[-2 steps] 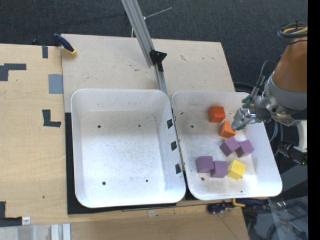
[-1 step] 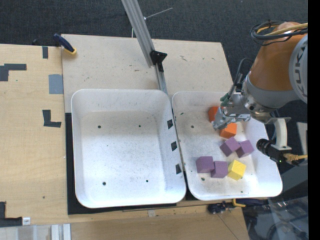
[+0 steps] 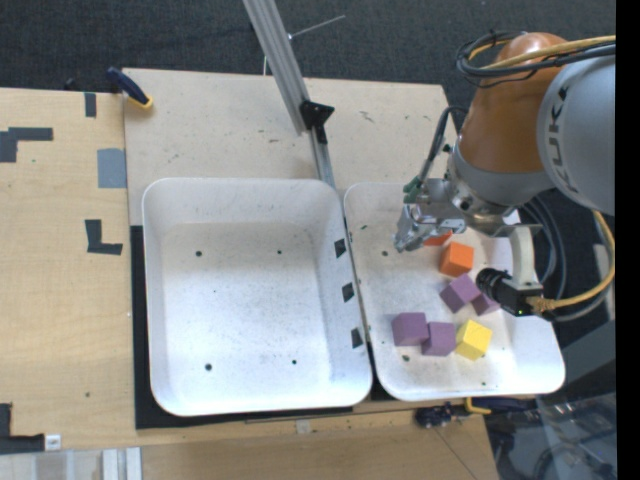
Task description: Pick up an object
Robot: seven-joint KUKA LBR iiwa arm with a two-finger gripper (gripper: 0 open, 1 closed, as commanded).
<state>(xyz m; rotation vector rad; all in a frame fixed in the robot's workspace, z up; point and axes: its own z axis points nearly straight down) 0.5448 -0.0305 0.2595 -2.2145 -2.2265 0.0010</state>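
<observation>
Gripper [image 3: 412, 236] hangs low over the far part of the right bin [image 3: 385, 363]; can't tell whether it's apart or together, and nothing is visibly clamped in it. Orange block [image 3: 457, 258] sits just to its right and nearer the camera, close by. Further that way: purple block [image 3: 461, 292], then a second purple block [image 3: 409, 328], a third purple block [image 3: 439, 339] and a yellow block [image 3: 474, 339]. Left bin [image 3: 240, 298] lies well off to its left.
</observation>
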